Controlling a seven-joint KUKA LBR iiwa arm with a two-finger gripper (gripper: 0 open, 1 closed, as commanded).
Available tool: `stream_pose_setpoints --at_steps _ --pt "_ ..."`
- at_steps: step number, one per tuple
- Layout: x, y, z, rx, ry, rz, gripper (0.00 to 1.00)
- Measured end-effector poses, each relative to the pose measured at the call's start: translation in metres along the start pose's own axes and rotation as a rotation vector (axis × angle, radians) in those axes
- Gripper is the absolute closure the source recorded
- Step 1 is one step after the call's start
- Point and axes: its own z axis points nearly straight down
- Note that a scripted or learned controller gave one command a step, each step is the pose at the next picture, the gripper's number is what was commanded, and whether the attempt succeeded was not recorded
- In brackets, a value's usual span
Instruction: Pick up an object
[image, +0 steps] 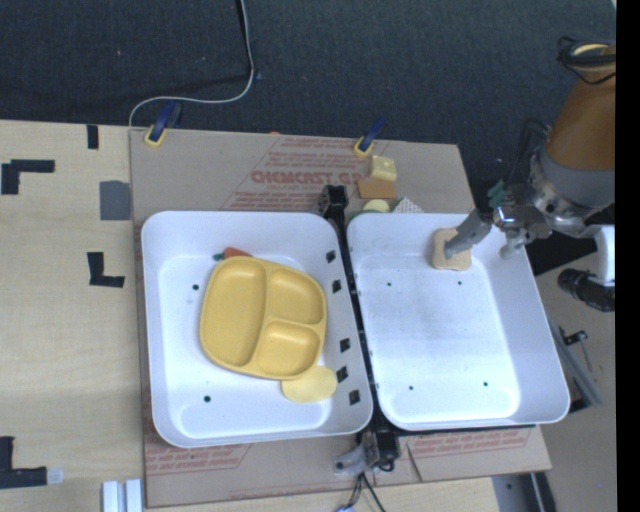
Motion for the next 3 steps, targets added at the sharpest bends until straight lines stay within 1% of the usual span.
stream_pose_setpoints --at_steps 1,2,3 --pt "-0.044 0.038 0.101 0.001 -0.002 0.002 0.00" --pt "-0.037 0.088 0.186 0.007 -0.003 0.000 0.00" --pt "0.035 0.072 0.184 0.001 0.001 -0.005 0.00"
